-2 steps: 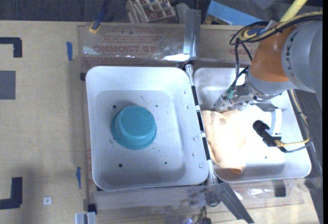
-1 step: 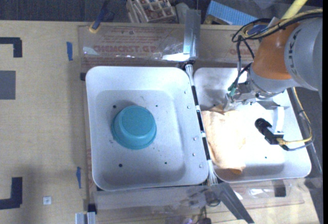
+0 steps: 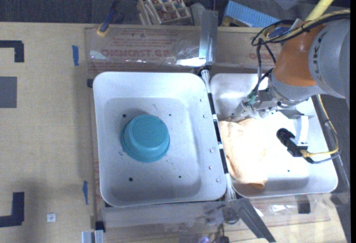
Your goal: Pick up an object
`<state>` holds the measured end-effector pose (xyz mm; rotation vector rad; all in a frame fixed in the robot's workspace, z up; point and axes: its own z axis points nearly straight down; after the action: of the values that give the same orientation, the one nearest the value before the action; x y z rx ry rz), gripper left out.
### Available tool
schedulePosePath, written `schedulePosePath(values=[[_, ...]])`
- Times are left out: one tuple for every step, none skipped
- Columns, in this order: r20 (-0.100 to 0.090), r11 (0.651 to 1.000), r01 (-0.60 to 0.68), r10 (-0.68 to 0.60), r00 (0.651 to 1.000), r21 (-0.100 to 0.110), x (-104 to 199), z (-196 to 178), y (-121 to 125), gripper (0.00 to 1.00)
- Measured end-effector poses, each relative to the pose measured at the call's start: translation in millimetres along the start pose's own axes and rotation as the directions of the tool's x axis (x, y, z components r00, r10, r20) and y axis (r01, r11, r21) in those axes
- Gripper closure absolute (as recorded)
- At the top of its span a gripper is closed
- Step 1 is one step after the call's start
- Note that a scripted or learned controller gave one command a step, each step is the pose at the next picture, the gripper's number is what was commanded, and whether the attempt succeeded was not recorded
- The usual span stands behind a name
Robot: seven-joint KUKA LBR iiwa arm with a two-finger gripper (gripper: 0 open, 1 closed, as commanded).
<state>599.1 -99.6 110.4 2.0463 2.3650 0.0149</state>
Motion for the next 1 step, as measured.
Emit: schedulePosePath(values=[[-0.001, 0.997, -0.082, 0.082, 0.997, 0.014, -5.2, 19.4, 42.2, 0.00]])
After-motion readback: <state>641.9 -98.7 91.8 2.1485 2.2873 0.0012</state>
